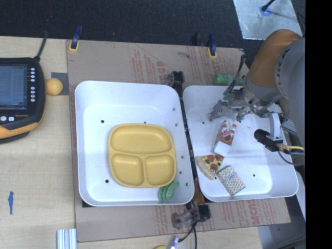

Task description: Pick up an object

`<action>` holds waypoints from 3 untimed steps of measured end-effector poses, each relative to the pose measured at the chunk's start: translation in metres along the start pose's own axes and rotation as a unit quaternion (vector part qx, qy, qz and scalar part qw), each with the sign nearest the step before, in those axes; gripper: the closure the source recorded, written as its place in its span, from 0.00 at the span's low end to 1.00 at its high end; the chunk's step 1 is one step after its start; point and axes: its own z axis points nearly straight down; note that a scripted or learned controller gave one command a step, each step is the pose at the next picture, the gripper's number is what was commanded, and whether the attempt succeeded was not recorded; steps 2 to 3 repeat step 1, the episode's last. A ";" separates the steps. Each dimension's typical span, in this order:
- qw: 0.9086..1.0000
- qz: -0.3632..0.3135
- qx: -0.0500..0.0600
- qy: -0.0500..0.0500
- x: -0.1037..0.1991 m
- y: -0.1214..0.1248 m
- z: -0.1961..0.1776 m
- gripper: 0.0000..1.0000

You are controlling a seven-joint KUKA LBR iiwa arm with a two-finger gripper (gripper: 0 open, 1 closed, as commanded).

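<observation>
Camera view: gripper [224, 112] over far part of right bin [280, 188], fingers spread wide, holding nothing. Just below it lies a red-brown packet [225, 136], long axis near-to-far, slightly tilted. Pizza slice [210, 165] and patterned box [230, 180] nearer. Left bin [88, 139]: yellow divided tray [141, 154], green item [167, 192].

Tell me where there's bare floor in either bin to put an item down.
Left bin: a bare strip behind the yellow tray, plus narrow margins left of it; the green item crowds the front right corner. Right bin: bare floor front right, beside the patterned packet. Crowded around the pizza slice, the snack packet and the end effector.
</observation>
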 end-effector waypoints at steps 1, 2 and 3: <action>1.000 0.004 0.000 0.000 -0.020 -0.040 0.011 0.00; 1.000 0.004 0.000 0.000 -0.020 -0.040 0.011 0.00; 1.000 0.004 0.000 0.000 -0.020 -0.040 0.011 0.00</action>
